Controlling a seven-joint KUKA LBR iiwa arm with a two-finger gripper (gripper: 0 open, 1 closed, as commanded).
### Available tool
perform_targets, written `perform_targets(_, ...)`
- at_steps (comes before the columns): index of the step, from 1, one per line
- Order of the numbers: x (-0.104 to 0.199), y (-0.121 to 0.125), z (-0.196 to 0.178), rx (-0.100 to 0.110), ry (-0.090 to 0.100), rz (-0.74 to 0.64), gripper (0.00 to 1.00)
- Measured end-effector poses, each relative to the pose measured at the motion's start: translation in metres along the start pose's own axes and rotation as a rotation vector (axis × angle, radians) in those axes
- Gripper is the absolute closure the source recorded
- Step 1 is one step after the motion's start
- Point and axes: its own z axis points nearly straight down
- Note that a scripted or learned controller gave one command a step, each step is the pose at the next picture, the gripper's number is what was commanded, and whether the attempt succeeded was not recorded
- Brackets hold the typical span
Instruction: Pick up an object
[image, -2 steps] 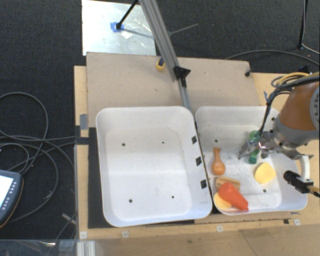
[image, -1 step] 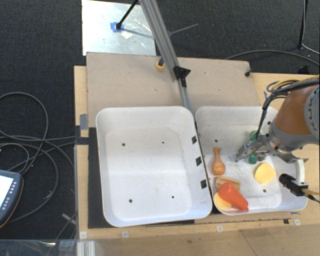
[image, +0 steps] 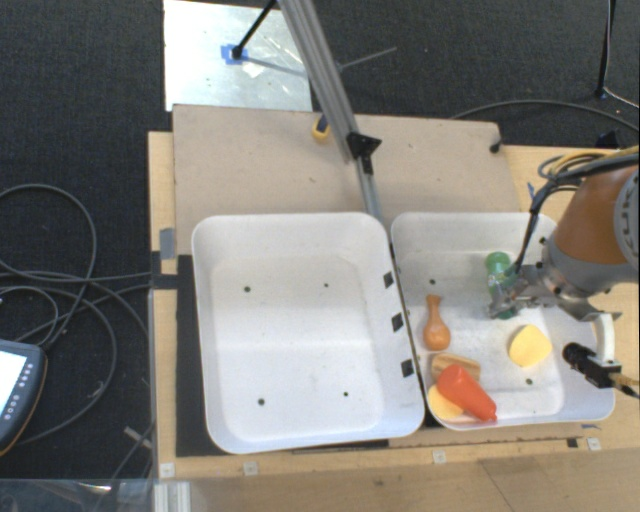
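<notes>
The right bin (image: 420, 240) holds several small things. A green object (image: 497, 264) lies toward its far right, and my gripper (image: 503, 300) hangs right at that object's near side, touching or almost touching it. A yellow rounded piece (image: 529, 346) sits just below the gripper. An orange pear-shaped item (image: 436, 326) lies near the bin's left wall. At the front lie a red-orange pepper shape (image: 468, 392), a yellow piece (image: 441, 403) partly under it, and a tan slice (image: 455, 364).
The left bin (image: 215, 250) stands beside the right one, with a shared divider wall (image: 398, 310) between them. A grey slanted pole (image: 330, 80) crosses the bench's back. Cables lie on the dark floor to the left.
</notes>
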Motion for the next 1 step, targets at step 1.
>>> perform_targets(1,-0.0018,-0.0045,-0.0453,-0.001,-0.001,0.0,1.0)
